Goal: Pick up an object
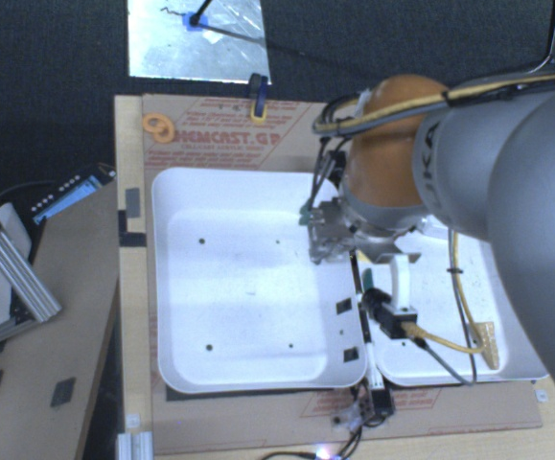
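My gripper (327, 241) hangs low over the divide between the two bins, at the right wall of the left bin (239, 286). The grey arm and its orange band cover most of the right bin (435, 364). A small tan, mesh-like object (486, 343) lies in the right bin near its front right corner, apart from the gripper. A tiny green bit (308, 217) shows at the gripper's left side; I cannot tell what it is.
Both bins rest on a cardboard sheet (229, 137) that carries an orange ring (158, 127) and a yellow-blue clamp (258, 99) at the back. A foil sheet (198, 27) lies beyond. Aluminium framing (9, 276) stands at the far left.
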You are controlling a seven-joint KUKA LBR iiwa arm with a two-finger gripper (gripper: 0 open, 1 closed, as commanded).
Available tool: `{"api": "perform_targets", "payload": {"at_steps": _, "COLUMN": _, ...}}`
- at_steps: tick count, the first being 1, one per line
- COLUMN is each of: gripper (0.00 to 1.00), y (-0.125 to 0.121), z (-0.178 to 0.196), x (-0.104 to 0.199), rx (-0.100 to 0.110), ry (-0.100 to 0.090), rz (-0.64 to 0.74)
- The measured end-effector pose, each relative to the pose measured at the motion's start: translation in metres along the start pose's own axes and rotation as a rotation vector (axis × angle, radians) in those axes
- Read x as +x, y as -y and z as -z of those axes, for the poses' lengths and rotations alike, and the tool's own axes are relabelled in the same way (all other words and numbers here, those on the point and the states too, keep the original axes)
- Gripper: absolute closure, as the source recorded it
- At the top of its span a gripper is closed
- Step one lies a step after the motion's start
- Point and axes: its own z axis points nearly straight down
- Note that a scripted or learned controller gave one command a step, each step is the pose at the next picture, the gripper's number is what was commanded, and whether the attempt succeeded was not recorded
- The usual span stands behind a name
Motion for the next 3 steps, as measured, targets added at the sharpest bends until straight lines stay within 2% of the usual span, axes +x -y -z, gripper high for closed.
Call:
{"api": "perform_targets", "payload": {"at_steps": 1, "gripper": 1.0, "y": 0.012, "z": 0.154, "x": 0.052, "rx": -0.015, "ry": -0.005, "rz": 0.007}}
{"api": "perform_targets", "payload": {"at_steps": 2, "gripper": 1.0, "y": 0.03, "z": 0.193, "x": 0.103, "rx": -0.004, "ry": -0.002, "rz": 0.006}}
{"api": "perform_targets", "payload": {"at_steps": 3, "gripper": 1.0, "y": 0.059, "z": 0.263, "x": 0.152, "rx": -0.006, "ry": -0.004, "rz": 0.007}}
